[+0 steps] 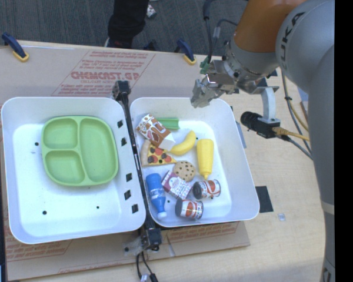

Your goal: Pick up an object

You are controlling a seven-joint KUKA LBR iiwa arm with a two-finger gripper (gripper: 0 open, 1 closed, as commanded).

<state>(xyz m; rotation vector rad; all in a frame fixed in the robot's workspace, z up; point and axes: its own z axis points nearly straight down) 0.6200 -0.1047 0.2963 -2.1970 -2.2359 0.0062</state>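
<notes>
The hand (pixel 201 93) hangs above the far rim of the right bin (pixel 241 157); whether it is released or clenched cannot be told. The toys lie nearer the camera, inside that bin: a banana (pixel 184 143) near its middle, slanting from lower left to upper right, and just beside it a yellow mustard bottle (pixel 205 157), long axis running near to far. The left bin (pixel 23 204) holds a green divided plate (pixel 80 150). Both bins sit on cardboard (pixel 106 69) over the tabletop (pixel 282 239), with dark carpet (pixel 53 10) beyond.

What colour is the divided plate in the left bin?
Light green, plain with no pattern; the plate shows clearly in the camera view.
</notes>
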